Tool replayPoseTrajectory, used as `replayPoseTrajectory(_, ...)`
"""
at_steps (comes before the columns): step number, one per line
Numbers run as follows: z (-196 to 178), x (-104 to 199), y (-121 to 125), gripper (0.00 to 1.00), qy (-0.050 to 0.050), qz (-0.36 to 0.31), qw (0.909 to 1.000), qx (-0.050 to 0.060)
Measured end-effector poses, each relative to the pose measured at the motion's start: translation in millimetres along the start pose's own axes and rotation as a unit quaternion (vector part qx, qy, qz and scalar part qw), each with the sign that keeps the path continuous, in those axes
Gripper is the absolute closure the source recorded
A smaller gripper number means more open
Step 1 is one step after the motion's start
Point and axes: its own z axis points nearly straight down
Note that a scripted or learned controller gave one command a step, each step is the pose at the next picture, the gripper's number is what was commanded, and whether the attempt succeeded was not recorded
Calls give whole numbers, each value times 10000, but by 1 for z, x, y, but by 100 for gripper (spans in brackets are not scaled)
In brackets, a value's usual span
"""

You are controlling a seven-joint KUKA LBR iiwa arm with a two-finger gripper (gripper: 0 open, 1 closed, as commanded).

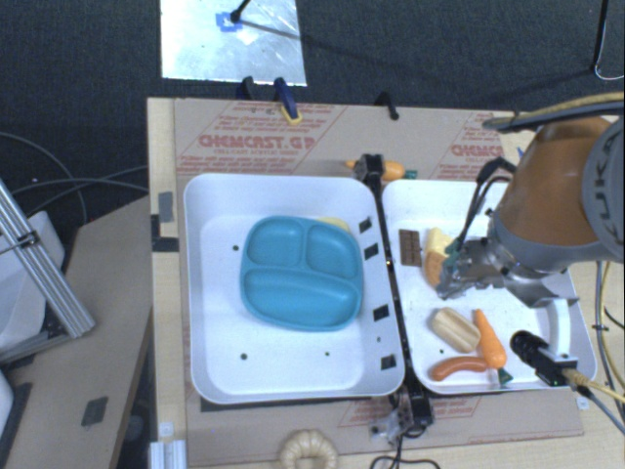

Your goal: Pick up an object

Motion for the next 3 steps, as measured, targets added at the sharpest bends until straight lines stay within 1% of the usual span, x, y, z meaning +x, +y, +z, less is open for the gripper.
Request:
replayPoseTrajectory(1,-5,1,0,100,1,5,10000,-6)
replayPoseTrajectory(2,1,-12,7,100,-5,30,10000,0)
replayPoseTrajectory(3,-14,-6,-5,100,1,10,10000,-8)
